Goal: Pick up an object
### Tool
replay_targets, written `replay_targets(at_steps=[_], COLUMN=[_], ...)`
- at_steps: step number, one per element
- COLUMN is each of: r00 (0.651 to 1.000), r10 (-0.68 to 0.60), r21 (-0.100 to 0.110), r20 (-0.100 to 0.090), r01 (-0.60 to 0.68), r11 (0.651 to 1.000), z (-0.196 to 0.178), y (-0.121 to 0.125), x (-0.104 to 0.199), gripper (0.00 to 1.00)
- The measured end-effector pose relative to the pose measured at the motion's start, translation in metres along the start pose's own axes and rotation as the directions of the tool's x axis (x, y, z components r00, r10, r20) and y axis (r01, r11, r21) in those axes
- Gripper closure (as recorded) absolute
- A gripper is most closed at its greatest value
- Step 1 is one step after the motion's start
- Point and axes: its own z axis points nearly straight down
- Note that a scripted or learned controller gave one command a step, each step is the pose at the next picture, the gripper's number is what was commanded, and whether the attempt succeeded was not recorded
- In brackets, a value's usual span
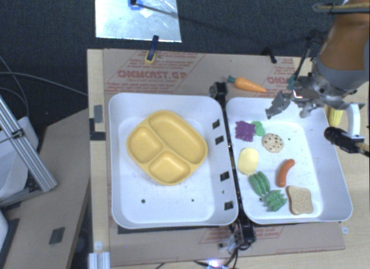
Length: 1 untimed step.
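Note:
The right bin (329,172) holds play food: purple grapes (245,130), a speckled cookie (272,142), a pale yellow round piece (248,161), a red sausage (285,172), a green pod (260,182), a green leafy piece (275,199) and a slice of toast (300,199). My gripper (291,108) hangs over the bin's back edge, above and to the right of the grapes and cookie. It is open, with nothing between its fingers.
A yellow divided plate (166,146) lies in the left bin (124,204). An orange carrot (248,84) rests on the cardboard behind the right bin. The grey arm comes in from the upper right.

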Motion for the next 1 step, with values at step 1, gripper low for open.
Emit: replay_targets(at_steps=[1], r00=[1.000], r10=[0.008], r21=[0.008], r20=[0.001], r01=[-0.008], r11=[1.000], z=[0.1825], y=[-0.0303], x=[-0.0633], gripper=[0.00])
